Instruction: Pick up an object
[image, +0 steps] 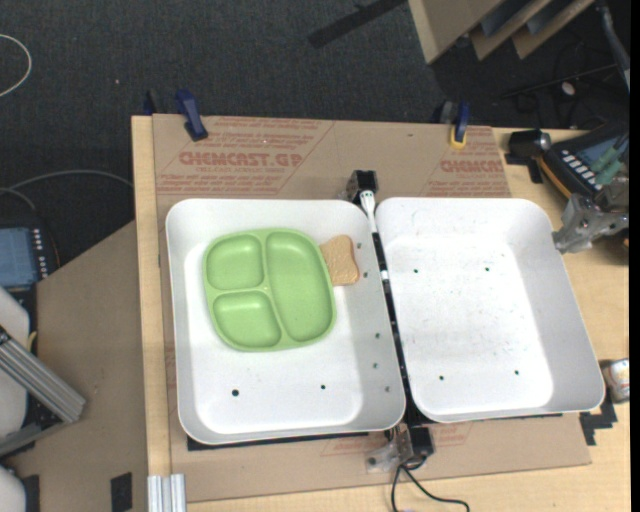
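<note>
A light green plate with three compartments lies in the left white bin, toward its back. A tan, bread-like slice rests against the plate's right rim, near the divide between the bins. My gripper shows as a grey metal shape at the far right, just outside the back right corner of the right bin. It is well away from both objects and nothing shows in it.
The bins sit on a brown board held by blue and yellow clamps at the back edge. A black fitting stands between the bins at the back. Cables and gear lie right of the board.
</note>
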